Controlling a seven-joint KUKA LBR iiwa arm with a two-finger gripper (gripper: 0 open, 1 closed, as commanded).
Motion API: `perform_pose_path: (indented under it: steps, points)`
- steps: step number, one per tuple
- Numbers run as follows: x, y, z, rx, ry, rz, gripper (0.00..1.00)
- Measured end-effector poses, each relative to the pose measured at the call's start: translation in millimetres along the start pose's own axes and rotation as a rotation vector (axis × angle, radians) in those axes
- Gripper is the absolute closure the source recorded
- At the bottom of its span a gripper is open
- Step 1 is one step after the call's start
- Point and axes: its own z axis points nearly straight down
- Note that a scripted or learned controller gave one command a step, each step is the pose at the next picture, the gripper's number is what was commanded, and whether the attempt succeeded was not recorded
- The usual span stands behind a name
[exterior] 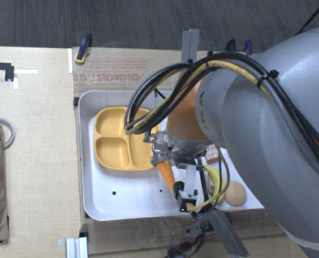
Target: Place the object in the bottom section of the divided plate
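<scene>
1. Gripper (pixel 163 159): low over the white bin (pixel 86 160), at the right edge of the yellow divided plate (pixel 103 144). Whether it is open or closed cannot be told.
2. Orange carrot-shaped object (pixel 166 175): on the bin floor directly under the gripper, tilted, just beside the plate's lower right rim and outside every section.
3. Beige round item (pixel 235 193): near the bin's lower right corner.

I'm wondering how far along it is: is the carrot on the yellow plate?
No, the carrot sits outside the yellow plate, beside its rim, over the white bin floor.
</scene>
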Motion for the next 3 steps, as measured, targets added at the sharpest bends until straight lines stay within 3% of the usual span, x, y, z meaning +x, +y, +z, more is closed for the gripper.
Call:
perform_pose_path:
  steps: [1, 2, 3]
  points:
    - [70.4, 22.8, -61.1, -0.003, 0.0, 0.211, 1.0]
    - [108.6, 80.9, -131.1, -0.005, 0.001, 0.205, 1.0]
    - [81.9, 99.5, -101.9, -0.001, -0.001, 0.254, 1.0]
